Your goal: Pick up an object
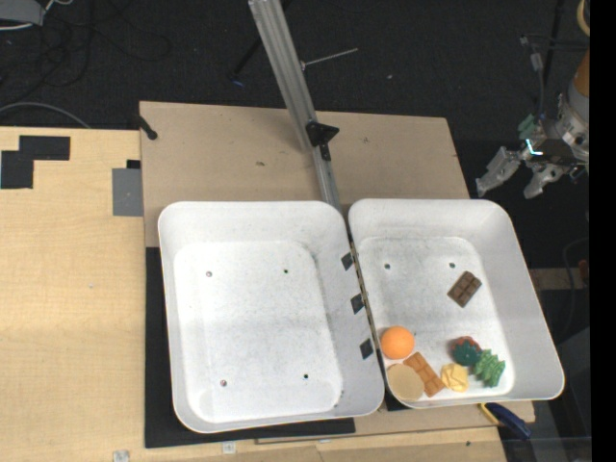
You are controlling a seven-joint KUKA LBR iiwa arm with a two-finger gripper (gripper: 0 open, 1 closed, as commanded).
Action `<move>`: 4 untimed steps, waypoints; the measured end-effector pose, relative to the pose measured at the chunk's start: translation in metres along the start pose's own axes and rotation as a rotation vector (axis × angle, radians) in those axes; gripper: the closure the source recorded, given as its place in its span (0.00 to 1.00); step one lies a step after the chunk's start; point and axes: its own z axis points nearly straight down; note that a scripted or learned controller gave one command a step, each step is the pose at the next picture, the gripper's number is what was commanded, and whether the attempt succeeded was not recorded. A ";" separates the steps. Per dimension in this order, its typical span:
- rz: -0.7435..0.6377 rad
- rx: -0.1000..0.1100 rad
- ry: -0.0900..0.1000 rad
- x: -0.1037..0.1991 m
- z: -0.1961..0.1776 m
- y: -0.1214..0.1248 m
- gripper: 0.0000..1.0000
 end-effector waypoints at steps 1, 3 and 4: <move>-0.003 -0.004 -0.001 0.001 -0.003 0.001 0.00; 0.002 0.000 0.000 -0.001 0.088 -0.007 0.00; -0.001 0.000 0.000 0.002 0.132 -0.007 0.00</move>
